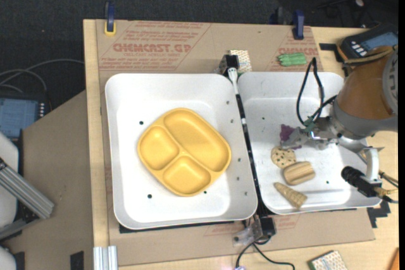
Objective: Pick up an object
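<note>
My gripper [311, 132] is low in the right bin [329, 88], reaching in from the right below the arm's orange band. A small purple object [288, 133] lies just left of its tip, and whether they touch is unclear. Below the purple object lie a round speckled cookie [281, 156], a tan bread roll [299, 172] and a tan cone-shaped piece [291, 195] near the bin's front wall.
A yellow three-compartment plate [183, 150] sits in the left bin [123, 104]. A green item [292, 60] lies on the cardboard behind the right bin. A black cable loops above the gripper. A black part [357, 179] of the arm overhangs the right bin's front right.
</note>
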`<state>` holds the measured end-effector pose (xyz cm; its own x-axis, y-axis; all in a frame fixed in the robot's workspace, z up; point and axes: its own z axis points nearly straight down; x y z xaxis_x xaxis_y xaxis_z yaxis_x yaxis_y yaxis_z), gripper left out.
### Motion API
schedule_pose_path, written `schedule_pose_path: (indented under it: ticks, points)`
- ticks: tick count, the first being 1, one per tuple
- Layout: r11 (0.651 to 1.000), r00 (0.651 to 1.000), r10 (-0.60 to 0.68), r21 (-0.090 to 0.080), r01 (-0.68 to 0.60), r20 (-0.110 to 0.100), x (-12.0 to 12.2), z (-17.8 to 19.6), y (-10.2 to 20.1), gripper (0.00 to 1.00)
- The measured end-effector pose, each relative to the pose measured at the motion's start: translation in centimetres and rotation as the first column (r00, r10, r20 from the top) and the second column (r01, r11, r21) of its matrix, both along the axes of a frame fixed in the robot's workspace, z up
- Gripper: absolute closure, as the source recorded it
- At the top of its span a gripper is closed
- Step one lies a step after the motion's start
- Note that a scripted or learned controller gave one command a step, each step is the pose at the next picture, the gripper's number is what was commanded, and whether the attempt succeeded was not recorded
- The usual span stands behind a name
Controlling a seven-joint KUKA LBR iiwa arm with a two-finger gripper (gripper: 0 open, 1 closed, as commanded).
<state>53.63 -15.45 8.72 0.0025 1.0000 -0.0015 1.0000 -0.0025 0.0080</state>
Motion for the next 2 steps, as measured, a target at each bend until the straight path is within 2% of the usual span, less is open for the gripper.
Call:
schedule_pose_path:
  ticks: [1, 2]
  points:
    - [1.0, 1.0, 0.008, 0.0, -0.008, 0.001, 8.4, -0.2, 2.4, 0.0]
    - [1.0, 1.0, 0.001, 0.003, -0.001, -0.012, 2.6, -0.3, 2.4, 0.0]
